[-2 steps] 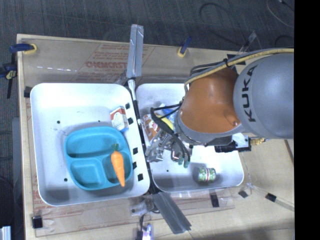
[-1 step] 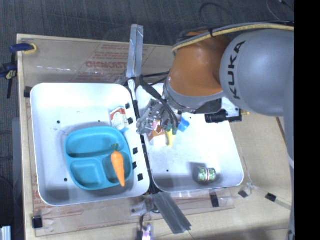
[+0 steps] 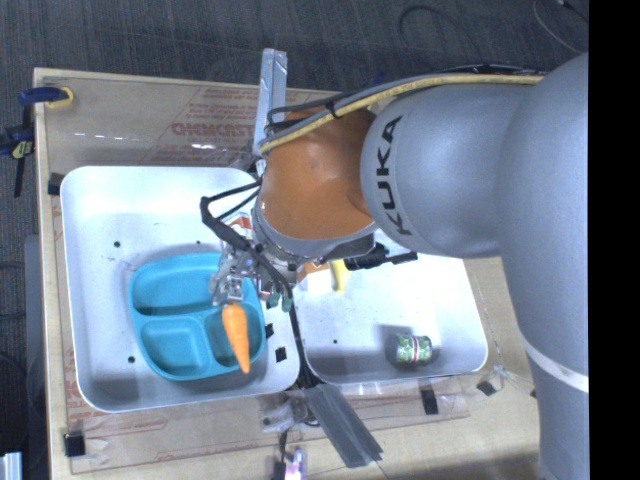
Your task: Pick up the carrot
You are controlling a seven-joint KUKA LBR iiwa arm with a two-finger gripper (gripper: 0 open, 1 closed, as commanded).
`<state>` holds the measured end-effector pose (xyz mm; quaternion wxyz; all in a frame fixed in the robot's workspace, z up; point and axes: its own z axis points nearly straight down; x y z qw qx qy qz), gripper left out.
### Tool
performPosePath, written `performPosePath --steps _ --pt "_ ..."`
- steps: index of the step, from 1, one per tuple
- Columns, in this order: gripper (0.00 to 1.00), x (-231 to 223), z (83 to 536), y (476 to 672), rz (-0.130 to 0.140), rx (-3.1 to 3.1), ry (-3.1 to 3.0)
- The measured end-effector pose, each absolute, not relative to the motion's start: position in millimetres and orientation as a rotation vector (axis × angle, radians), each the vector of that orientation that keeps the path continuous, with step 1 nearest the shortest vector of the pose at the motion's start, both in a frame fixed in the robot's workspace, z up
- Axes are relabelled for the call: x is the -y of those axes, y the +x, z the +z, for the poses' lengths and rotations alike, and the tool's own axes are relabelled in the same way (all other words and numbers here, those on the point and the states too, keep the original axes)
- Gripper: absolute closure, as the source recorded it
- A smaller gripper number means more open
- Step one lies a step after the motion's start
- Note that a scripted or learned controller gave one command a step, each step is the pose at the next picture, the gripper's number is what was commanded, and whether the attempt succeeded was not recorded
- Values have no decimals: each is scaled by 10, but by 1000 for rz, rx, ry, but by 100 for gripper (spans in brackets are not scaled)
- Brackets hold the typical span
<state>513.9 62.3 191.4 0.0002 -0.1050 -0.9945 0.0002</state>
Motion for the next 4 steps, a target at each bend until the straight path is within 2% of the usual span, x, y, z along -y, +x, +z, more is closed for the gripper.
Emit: performPosePath --steps 1,2,3,4 --pt "100 -387 1912 4767 0 3064 687" --pt "100 -334 2364 5018 1 2988 975" --pt "100 -562 2349 4853 -1 2766 1486" --pt "100 -696 3088 4977 3 2508 1895"
